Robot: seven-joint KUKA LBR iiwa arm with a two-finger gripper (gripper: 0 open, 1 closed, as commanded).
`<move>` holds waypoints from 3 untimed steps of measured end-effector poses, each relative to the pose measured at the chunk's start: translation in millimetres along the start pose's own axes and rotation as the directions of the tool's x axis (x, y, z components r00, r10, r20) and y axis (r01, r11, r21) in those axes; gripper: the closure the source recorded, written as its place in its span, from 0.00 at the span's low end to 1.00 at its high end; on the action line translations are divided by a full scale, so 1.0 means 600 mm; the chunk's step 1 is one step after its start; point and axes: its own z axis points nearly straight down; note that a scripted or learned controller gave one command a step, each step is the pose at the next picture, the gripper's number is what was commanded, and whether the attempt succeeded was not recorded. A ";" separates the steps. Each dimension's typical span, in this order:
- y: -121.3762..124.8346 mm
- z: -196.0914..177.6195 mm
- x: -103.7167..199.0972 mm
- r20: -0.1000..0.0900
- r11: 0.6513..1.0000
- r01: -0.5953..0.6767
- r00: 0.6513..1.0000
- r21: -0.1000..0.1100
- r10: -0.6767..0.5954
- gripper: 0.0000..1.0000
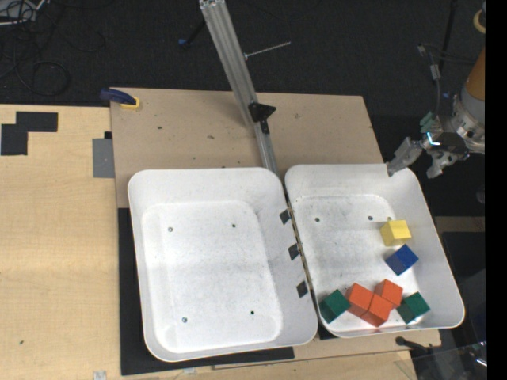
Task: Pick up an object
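The fingers (pixel 418 158) are hanging spread apart and pinching nothing, just past the far right corner of the right bin (pixel 348 182), with the arm (pixel 475 93) reaching in from the right edge. Inside that bin, the blocks are sitting toward its right and near sides: a yellow block (pixel 395 231) is lying nearest the fingers yet well apart from them, and a blue block (pixel 402 259) is resting just in front of it. Along the near edge, two orange blocks (pixel 374 299) are touching each other, flanked by a green block (pixel 335 304) on the left and another green block (pixel 413 307) on the right. The left bin (pixel 158 188) is sitting beside it on the tabletop (pixel 190 125).
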 end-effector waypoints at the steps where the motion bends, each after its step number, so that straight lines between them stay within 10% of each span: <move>1: 0.001 -0.005 0.001 0.002 1.000 0.004 1.000 -0.004 -0.004 0.00; 3: -0.017 0.164 -0.012 0.000 1.000 -0.001 1.000 0.000 0.001 0.00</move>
